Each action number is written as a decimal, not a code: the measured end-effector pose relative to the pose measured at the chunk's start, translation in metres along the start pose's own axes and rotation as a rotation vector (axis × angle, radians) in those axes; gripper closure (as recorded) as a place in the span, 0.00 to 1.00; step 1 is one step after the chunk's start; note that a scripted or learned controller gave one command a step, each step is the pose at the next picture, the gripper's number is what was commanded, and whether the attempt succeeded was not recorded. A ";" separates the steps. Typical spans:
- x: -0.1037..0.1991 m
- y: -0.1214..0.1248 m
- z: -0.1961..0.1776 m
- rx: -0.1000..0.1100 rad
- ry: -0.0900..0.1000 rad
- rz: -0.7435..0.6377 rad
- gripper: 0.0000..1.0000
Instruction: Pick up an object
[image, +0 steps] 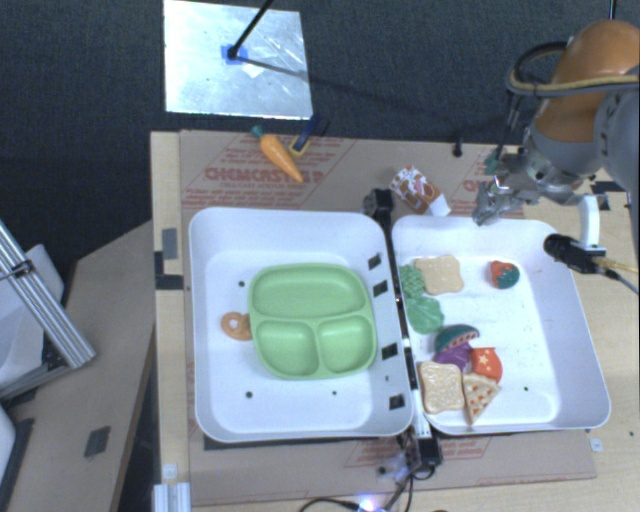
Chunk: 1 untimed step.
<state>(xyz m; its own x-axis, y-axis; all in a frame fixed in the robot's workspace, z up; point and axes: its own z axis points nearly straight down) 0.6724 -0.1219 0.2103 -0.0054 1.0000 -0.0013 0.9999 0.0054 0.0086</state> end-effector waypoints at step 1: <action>0.000 0.001 -0.016 0.004 0.001 0.000 1.00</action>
<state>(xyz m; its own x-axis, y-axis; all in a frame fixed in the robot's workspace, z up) 0.6736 -0.1219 0.2261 -0.0058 1.0000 -0.0007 1.0000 0.0058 0.0049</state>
